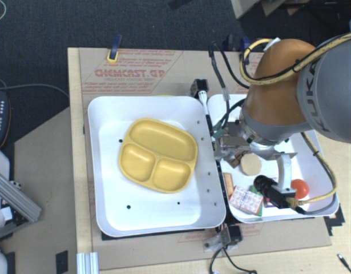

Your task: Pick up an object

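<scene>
Cannot tell whether jaws clenched or released: gripper (228, 149) low in the right-hand bin (310, 165), hard by its left wall, beneath the grey-and-orange arm (278, 90). Nearest, along that bin's lower edge: a red, green and white patterned packet (245, 200), a narrow brown stick (228, 185) just to its left, an orange-red ball (300, 186) well to its right. Farther up, just below and right of the gripper: a tan round disc (250, 165), lying flat on the bin floor. In the left-hand bin (107, 170), centre of frame: a yellow three-compartment plate (158, 154), with small dark specks (128, 206) on the white floor around it. Beneath both bins, towards upper left: a cardboard sheet (135, 67) printed in red.
</scene>
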Controlling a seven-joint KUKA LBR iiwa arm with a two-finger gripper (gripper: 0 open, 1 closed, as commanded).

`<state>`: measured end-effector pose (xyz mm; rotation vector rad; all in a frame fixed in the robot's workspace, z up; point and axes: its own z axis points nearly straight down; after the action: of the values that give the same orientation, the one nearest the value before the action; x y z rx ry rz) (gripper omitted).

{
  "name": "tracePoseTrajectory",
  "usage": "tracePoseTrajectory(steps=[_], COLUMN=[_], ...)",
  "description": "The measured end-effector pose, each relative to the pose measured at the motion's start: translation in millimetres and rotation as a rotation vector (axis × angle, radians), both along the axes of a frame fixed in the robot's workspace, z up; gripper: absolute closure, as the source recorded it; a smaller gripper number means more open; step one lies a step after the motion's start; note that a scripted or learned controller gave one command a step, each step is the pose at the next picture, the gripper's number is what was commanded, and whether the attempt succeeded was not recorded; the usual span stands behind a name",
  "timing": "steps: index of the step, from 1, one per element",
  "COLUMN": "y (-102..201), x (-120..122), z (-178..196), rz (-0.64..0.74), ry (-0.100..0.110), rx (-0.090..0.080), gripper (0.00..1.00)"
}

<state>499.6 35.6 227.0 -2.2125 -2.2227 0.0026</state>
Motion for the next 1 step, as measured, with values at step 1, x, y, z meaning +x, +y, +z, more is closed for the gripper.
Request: tracePoseTrajectory(steps=[1], y=[4.3], x=[16.1], z=[-6.4], rz=[-0.003], ry=[-0.006], rx=[-0.002], gripper=[1.00])
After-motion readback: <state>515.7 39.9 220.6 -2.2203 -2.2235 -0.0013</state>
